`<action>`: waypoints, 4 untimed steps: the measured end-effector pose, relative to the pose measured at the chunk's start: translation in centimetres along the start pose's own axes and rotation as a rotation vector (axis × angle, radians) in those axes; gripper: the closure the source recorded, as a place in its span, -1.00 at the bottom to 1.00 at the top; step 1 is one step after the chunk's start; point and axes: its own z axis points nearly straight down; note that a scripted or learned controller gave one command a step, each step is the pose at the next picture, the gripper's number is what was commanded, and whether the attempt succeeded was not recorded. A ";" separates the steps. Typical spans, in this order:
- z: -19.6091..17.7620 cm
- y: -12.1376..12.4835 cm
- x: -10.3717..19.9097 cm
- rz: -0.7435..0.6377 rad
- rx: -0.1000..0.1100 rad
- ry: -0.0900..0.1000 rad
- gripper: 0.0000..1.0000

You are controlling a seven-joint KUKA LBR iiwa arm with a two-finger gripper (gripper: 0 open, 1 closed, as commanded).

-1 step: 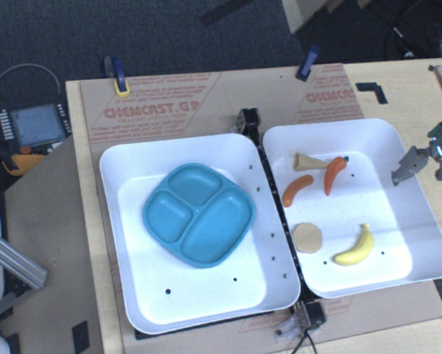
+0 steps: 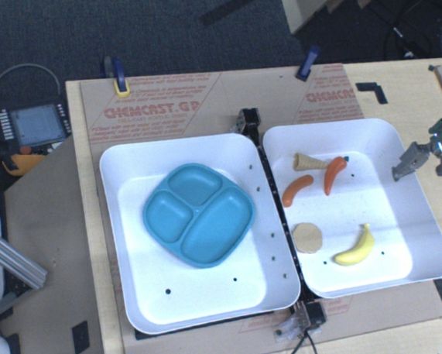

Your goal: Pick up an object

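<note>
i saw nothing picked yet: the tool (image 2: 420,157) hung at the right bin's (image 2: 419,215) right rim, holding nothing, and i could not tell its state (too small at that edge). inside that bin lay the banana (image 2: 355,248), a tan disc (image 2: 308,237), two orange pieces and a cone; reaching, gripping and lifting all remained.
</note>
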 end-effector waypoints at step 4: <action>16.0 0.2 0.5 0.000 -0.001 0.000 1.00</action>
